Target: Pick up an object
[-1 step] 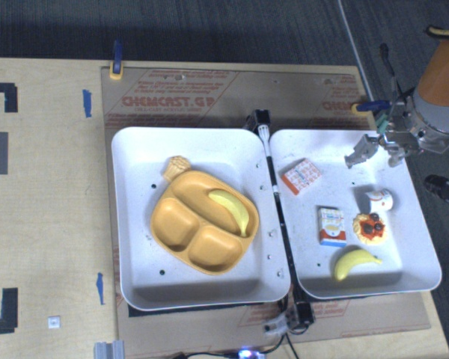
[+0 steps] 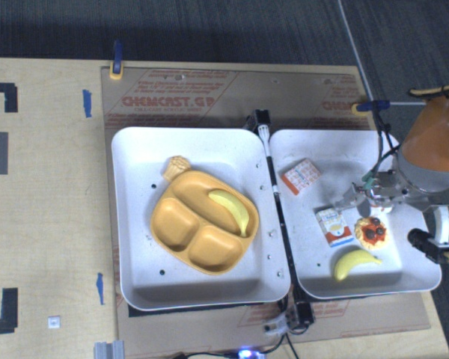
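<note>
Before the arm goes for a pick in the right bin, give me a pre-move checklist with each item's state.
1. Targets present in right bin: banana, two small cartons, fruit tart: ok.
2. Banana lying apart from the other items: ok.
3. Gripper above the right bin: ok.
4. Finger opening: cannot tell.
5. Lower carton clear of neighbours: not ok, the tart lies right beside it.

We see an evenly lit scene under soft overhead light. The two white bins [image 2: 135, 223] are the brightest surfaces, nearly washed out on their flat floors, with faint grey shading along their inner walls. Shadows under the objects are weak and short. The carpet [image 2: 209, 13] at the top is dim. Overall sharpness is modest, and fine print looks blurred.
</note>
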Controlling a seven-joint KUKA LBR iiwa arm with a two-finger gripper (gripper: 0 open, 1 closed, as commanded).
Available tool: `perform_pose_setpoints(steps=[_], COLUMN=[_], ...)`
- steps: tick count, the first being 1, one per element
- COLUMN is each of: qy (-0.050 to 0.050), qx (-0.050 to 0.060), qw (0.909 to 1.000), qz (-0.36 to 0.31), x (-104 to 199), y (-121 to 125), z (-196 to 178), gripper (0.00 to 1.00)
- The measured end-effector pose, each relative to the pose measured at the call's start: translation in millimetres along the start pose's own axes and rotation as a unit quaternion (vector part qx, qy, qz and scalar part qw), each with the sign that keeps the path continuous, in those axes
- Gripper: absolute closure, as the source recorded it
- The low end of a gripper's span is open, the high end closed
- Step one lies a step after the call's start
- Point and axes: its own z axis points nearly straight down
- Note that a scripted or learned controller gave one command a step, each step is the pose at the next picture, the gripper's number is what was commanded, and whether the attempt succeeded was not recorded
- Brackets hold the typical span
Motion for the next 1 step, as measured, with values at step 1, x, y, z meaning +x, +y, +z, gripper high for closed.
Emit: perform_pose_setpoints(steps=[1], qy=[0.0], qx=[0.0], qw=[1.0], qz=[0.001], x=[0.9], y=[-65.8], z=[18.1], gripper=[0.0])
